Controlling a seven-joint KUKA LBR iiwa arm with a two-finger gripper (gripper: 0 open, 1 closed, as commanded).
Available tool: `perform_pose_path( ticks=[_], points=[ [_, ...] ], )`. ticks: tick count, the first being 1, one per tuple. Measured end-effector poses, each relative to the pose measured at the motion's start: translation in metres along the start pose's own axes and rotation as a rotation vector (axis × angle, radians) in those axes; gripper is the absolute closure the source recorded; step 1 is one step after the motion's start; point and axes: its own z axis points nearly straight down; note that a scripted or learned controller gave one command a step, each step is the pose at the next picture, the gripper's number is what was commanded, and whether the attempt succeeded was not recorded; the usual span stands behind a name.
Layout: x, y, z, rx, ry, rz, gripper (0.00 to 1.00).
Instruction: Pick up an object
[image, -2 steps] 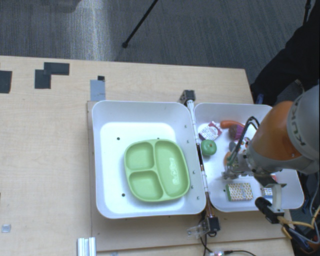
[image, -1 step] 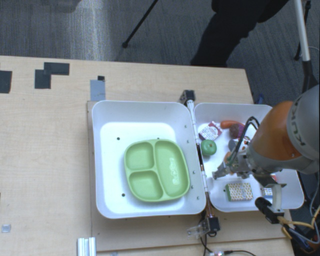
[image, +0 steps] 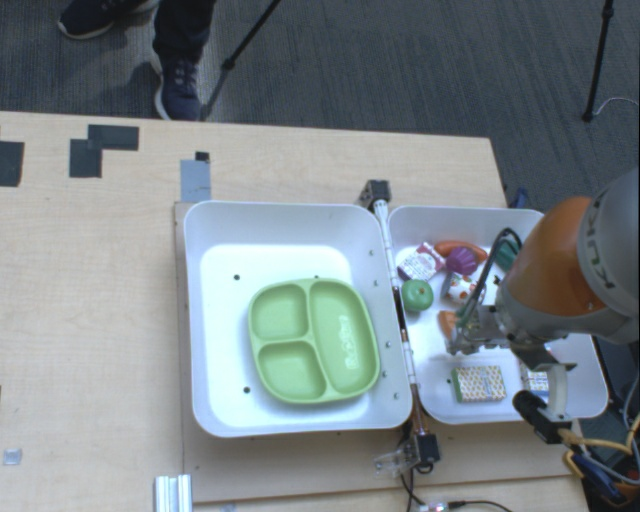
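The right bin (image: 500, 415) holds several small items. A green apple (image: 416, 294) lies near its left wall, with a white packet (image: 418, 264) behind it. At the back lie a purple piece (image: 463, 260) and an orange piece (image: 455, 247). A small white and orange toy (image: 458, 290) sits mid-bin. A tan speckled block (image: 478, 382) lies near the front, and a white patterned item (image: 538, 381) sits to its right. My gripper (image: 464, 336) hangs low in the bin just above the tan block, beside a small orange item (image: 446, 322).
The left bin (image: 215, 300) holds a light green divided plate (image: 313, 340). A raised divider rim (image: 392, 300) separates the two bins. The grey and orange arm (image: 560, 275) covers the right bin's right side. The bench (image: 90, 320) spreads wide to the left.
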Motion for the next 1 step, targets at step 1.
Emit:
perform_pose_path(
  ticks=[1],
  points=[
    [0.0000,-0.0001,0.0001,0.000,0.000,0.000,0.00]
  ],
)
